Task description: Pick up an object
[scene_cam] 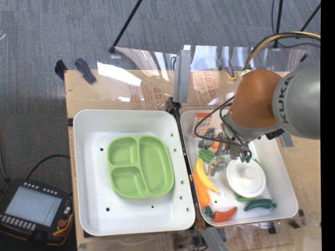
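The gripper [220,158] hangs over the right bin [287,179], its claw state impossible to tell, above a yellow banana [203,174] that looks like light, stiff, smooth plastic, best pinched across its curved middle.

Arm [282,101] cut off at right edge; its orange band covers the right bin's [287,179] back wall and part of the floor. Gripper [222,153] a tangle of metal and cable, fingertips not resolvable; unclear whether it touches anything. Green item [205,155] beneath it partly hidden, type unclear. Orange-red packet [201,122] at bin's back corner half covered by cables, print unreadable. Pendant [31,208] at lower left cropped by the frame, screen blurred. Tripod legs [128,20] run out at top.
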Motion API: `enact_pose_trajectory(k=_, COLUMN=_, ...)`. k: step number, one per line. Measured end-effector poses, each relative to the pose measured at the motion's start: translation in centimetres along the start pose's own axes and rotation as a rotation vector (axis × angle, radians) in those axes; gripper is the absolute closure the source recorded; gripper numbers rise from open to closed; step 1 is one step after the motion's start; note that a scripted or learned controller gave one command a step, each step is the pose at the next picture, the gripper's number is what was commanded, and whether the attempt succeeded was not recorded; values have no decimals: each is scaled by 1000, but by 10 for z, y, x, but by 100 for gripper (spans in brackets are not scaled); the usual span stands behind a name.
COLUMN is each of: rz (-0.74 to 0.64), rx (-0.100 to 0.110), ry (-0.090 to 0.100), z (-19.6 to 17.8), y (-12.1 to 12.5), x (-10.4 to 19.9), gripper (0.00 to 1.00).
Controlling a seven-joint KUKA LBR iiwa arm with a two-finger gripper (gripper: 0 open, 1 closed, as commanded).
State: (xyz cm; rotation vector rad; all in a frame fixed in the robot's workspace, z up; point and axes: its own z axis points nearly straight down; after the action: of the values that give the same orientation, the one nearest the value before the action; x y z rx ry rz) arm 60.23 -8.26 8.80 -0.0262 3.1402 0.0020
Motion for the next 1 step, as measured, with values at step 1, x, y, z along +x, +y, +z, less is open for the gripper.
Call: enact_pose_trajectory(k=1, rz=42, rx=0, ry=-1, z=0, y=-2, x=-34, gripper=0)
